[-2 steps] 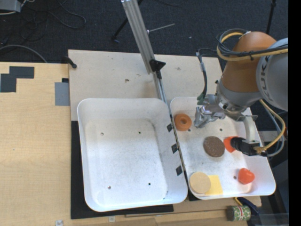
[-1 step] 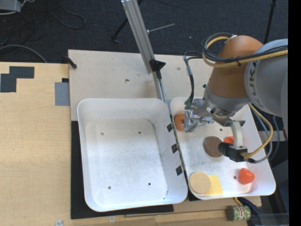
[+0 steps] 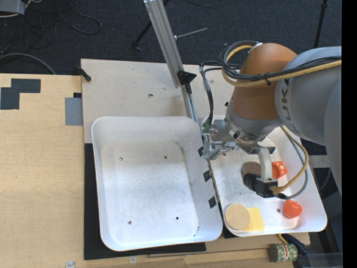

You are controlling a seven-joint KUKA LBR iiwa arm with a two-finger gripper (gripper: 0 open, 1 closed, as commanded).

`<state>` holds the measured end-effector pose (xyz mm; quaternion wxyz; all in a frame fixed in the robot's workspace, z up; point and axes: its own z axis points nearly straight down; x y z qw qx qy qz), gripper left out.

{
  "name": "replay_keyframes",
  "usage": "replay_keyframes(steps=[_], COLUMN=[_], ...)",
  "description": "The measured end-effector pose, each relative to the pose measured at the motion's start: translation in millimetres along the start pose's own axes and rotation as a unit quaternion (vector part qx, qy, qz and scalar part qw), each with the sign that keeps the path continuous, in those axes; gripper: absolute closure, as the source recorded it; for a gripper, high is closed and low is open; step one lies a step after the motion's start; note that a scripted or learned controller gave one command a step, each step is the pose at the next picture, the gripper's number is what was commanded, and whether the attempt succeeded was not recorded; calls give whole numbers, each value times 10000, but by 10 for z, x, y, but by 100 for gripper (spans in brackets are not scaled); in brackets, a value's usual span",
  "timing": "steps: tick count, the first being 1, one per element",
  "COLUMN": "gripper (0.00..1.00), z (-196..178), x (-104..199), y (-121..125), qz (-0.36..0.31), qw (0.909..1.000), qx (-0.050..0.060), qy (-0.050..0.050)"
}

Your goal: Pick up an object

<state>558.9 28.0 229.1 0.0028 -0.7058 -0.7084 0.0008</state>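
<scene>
The gripper [image 3: 213, 145] hangs just right of the frame's middle, over the line where the left bin [image 3: 145, 194] and the right bin [image 3: 227, 184] meet, at the right bin's upper left corner. Whether it is wide or narrow cannot be told from here, since the wrist and its metal parts cover it, and nothing can be seen held in it.

The things to pick all lie in the right bin, in the lower right of the frame. A round tan disc [image 3: 237, 216] rests near the bin's lower edge, touching a flat yellow square [image 3: 255, 220] on its right. Further right, near the bin's lower right corner, sits a small red-orange ball [image 3: 292, 209]. Above it, partly behind the arm, is an orange and white piece [image 3: 278, 169], and to its left a brownish disc [image 3: 250, 167], half hidden.

Below the right bin, on the table [image 3: 33, 149], lies a small green can [image 3: 285, 253]
</scene>
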Motion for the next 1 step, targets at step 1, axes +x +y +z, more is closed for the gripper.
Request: replay_keyframes(steps=[1], gripper=[100], z=[-70], x=[418], y=[-174], qz=[0], qw=[10000], qx=[8], qy=[-4])
